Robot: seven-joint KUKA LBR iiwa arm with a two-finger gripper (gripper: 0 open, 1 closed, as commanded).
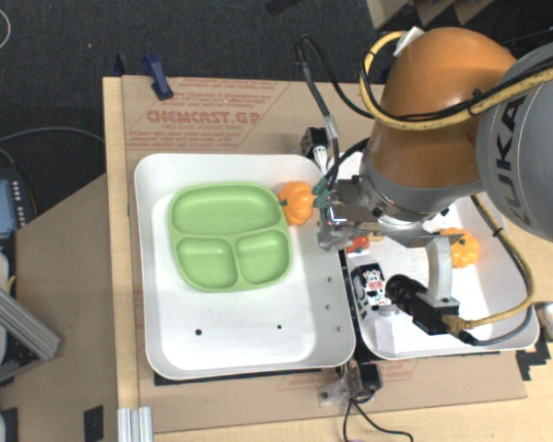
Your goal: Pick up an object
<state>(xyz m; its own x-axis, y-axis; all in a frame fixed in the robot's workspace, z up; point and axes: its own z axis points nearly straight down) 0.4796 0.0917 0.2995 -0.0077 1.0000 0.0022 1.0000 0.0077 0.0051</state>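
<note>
While the grey arm (pixel 498 127) with its orange band reaches in from the right of the camera view, its bulk covers the seam between the two white bins, and its gripper (pixel 336 221) sits low over that seam, near the upper right corner of the left bin (pixel 166 339). Whether the gripper is spread or pressed together cannot be told, because the wrist hides it from above.

A green divided plate (pixel 229 236) with three compartments lies in the upper half of the left bin. Just beside the plate's upper right edge, against the bin's right wall, rests a small orange pumpkin-like object (pixel 297 203), which lies just left of the gripper; contact between them cannot be made out.

Part of the right bin (pixel 415 343) shows beneath the arm. A second orange object (pixel 464 250) sits toward its right side, partly behind a grey bracket on the arm. A small black-and-white item with red marks (pixel 370 286) lies near the right bin's left wall. Black cable and a yellow hose loop over that bin's lower part.

Both bins rest on a brown board (pixel 212 109) printed with red lettering, which covers the surface
</note>
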